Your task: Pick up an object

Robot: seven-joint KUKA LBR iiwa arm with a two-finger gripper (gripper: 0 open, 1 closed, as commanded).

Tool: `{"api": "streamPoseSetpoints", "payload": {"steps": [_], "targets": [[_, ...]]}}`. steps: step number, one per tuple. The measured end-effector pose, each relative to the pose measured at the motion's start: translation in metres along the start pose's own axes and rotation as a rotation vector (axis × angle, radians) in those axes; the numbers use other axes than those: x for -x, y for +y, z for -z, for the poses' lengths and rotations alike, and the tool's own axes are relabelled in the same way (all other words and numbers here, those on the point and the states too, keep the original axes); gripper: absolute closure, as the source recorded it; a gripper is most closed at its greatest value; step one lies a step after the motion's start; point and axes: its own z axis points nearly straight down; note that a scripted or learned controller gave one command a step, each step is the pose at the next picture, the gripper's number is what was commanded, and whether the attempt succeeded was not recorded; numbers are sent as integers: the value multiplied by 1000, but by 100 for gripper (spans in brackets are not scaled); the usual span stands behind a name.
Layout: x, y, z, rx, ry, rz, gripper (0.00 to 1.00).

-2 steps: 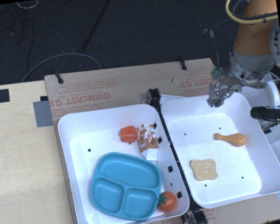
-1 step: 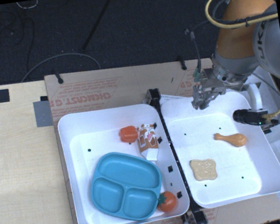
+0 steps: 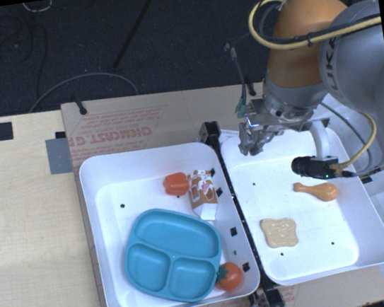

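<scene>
The tool (image 3: pixel 252 147) hangs over the far left corner of the right bin (image 3: pixel 337 238), close to the rim where the 2 bins meet. From this slant I cannot tell how far open it is, and nothing can be seen in its hold. The grey arm (image 3: pixel 347 40) with its orange band comes in from the right above that bin. Nearest the tool, toward the right side of the same bin, lies a tan toy drumstick (image 3: pixel 317 190), apart from the tool and flat on the bin floor. Nearer the front of that bin, well apart from the drumstick, lies a flat beige slice (image 3: pixel 279 232) with a ragged edge. Across the divide, the left bin (image 3: pixel 108 212) holds 4 things: a small brown and white carton (image 3: pixel 202 189) near the shared rim, an orange-red lump (image 3: pixel 176 183) just beside it on its left, a blue divided plate (image 3: pixel 173 254) with 3 compartments filling the front half, and a red tomato (image 3: pixel 230 276) touching the plate's front right edge. Both bins sit on a sheet of brown cardboard (image 3: pixel 138 125) laid over the pale bench (image 3: pixel 27 245).
</scene>
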Motion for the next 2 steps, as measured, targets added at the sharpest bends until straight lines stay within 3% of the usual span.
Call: {"api": "streamPoseSetpoints", "payload": {"steps": [2], "targets": [[-107, -21, 1, -1, -1, 0, 100]]}}
